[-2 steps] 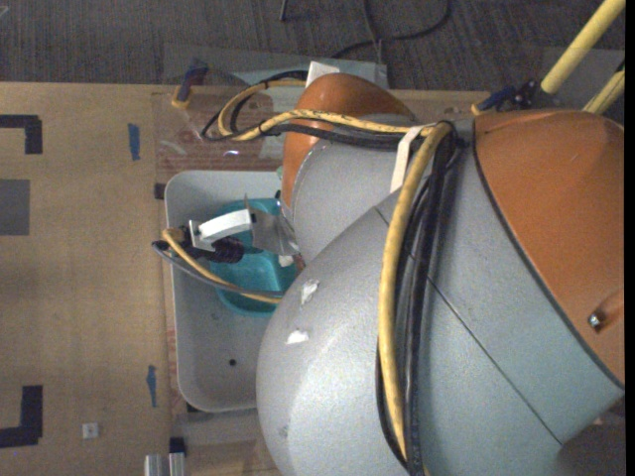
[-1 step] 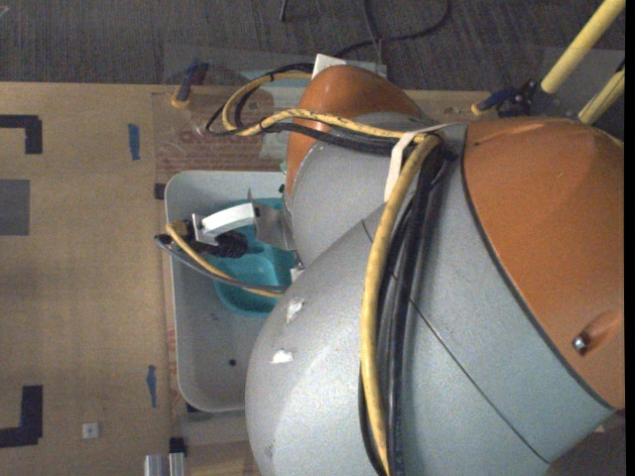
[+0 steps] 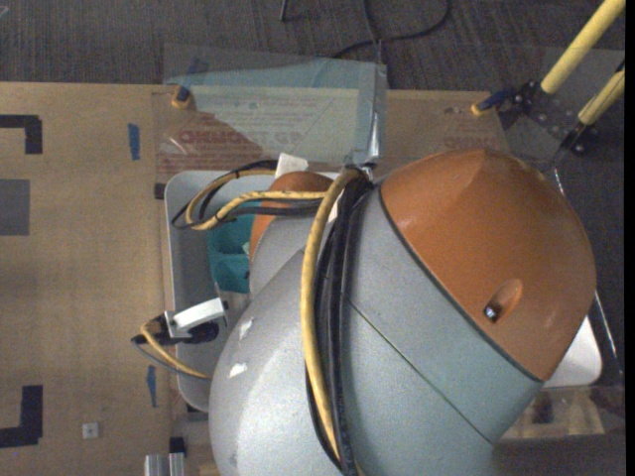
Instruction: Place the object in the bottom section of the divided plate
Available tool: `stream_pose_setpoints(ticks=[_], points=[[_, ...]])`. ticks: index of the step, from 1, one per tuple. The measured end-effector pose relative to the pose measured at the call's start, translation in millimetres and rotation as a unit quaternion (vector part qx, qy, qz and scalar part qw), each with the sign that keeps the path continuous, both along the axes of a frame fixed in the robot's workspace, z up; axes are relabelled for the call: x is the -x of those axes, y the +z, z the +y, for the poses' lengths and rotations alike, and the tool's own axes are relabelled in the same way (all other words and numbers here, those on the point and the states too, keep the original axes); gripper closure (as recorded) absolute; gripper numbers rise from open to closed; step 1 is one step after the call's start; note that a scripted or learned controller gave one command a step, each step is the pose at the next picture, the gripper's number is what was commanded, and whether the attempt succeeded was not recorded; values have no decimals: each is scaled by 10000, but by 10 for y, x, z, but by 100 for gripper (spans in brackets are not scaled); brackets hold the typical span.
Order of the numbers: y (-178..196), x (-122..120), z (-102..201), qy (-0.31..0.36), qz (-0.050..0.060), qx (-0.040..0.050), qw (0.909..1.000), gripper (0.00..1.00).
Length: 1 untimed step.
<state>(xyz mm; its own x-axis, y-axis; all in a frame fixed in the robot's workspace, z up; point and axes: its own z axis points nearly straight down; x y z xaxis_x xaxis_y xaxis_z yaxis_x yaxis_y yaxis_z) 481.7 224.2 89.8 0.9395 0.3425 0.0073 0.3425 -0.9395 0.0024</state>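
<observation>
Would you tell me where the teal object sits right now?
In the camera view the teal object lies inside the white bin, left of centre, tucked against the grey arm and just below the yellow cables.

arm grey with orange cap, covers most of frame, over bins | yellow and black cables run along arm | white bin left wall visible | teal item in bin, partly hidden | gripper hidden

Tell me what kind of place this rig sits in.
Probably a robotics lab or test cell. A big grey and orange robot arm with yellow cables leans over a white bin on a plywood bench marked with blue tape, and loose cords lie on the carpet.
</observation>
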Motion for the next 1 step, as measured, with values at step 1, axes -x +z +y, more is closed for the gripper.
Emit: stream_pose_setpoints(ticks=[1], points=[[690,41,24,571,62,4,9984,100]])
